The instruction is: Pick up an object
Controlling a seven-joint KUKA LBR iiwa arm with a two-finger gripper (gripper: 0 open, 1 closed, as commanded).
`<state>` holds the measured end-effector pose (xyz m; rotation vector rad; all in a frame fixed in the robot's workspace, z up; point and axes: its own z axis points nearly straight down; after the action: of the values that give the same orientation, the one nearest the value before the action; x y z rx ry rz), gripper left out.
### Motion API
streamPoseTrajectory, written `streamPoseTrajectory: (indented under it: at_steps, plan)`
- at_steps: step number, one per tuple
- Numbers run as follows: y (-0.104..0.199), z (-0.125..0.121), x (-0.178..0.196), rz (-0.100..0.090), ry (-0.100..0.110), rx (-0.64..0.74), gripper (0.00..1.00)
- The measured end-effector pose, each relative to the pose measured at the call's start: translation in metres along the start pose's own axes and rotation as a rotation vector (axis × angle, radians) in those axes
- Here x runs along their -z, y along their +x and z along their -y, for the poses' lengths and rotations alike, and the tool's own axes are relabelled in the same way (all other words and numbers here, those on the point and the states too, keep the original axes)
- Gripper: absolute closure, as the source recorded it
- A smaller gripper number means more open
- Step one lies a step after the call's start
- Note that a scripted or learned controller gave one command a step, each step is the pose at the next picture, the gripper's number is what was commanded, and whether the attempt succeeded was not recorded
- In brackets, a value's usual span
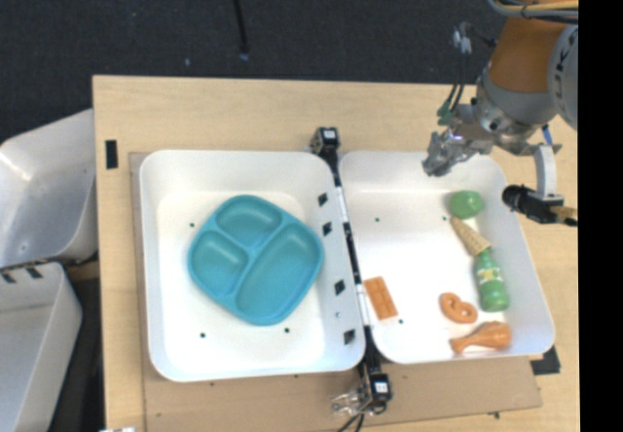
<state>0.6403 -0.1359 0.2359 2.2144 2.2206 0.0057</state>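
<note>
My gripper (440,157) hangs over the far edge of the right bin (409,226), with nothing seen between its fingers. Just right of and below it lies a green ball-like object (466,203). Beneath that lie a tan stick (471,235) and a green bottle (492,284). An orange pretzel shape (457,307) and an orange drumstick-like toy (481,339) rest near the bin's front right corner. An orange block (381,298) lies at the front left of that bin.
The left bin (165,226) holds a blue sectioned plate (255,259). A black divider strip (341,226) with clips runs between the bins. A white container (39,197) stands off the bench's left side.
</note>
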Motion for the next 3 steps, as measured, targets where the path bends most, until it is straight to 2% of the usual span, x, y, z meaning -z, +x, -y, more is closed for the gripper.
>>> streamPoseTrajectory:
  at_steps: [1, 2, 3]
  plan:
    - [-0.002, -0.002, 0.055, 0.000, -0.001, 0.000, 1.00]
    - [0.044, -0.003, 0.039, 0.000, 0.006, 0.001, 1.00]
    - [0.092, -0.003, 0.042, -0.001, 0.007, 0.002, 1.00]
